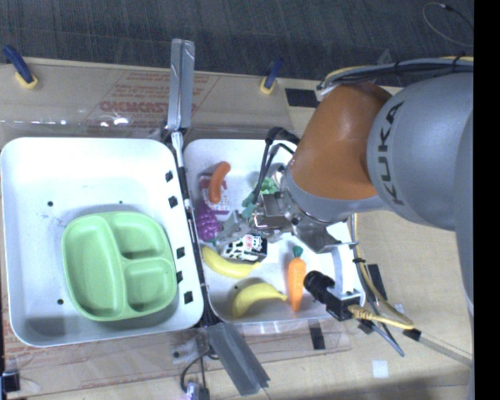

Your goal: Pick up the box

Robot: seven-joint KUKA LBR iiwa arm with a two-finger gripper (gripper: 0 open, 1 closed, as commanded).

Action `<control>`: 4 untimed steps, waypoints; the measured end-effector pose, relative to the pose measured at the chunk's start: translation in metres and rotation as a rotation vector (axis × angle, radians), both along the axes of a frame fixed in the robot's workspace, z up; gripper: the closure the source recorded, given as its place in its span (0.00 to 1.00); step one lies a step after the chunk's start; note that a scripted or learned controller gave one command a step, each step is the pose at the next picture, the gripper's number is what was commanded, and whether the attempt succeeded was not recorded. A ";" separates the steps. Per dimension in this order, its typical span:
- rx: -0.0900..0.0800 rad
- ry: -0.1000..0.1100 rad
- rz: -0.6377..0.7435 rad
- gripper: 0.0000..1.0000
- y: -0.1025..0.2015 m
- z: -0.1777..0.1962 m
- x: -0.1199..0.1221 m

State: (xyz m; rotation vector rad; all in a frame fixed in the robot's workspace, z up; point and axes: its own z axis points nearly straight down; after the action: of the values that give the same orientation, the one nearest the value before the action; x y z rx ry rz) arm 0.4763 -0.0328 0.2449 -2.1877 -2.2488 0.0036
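A small box with a black-and-white print lies in the middle of the right bin, resting against a banana. My gripper hangs low over the bin just above the box, reaching in from the right under the orange wrist band. The bulky wrist hides the bin's right half, and the gripper's tip is lost among the clutter.
Around the box are purple grapes, an orange sausage, two bananas, a carrot and a green item. The left bin holds a green divided plate. A metal divider stands between the bins.
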 end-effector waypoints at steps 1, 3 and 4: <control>-0.001 -0.007 0.071 0.00 0.018 0.174 0.040; -0.004 -0.002 -0.448 0.00 -0.022 -0.023 0.000; -0.002 -0.002 -0.469 0.00 -0.044 0.035 0.000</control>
State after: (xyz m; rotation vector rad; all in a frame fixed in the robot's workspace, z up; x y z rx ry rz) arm 0.4766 -0.0770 0.2797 -2.6525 -1.6804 0.0025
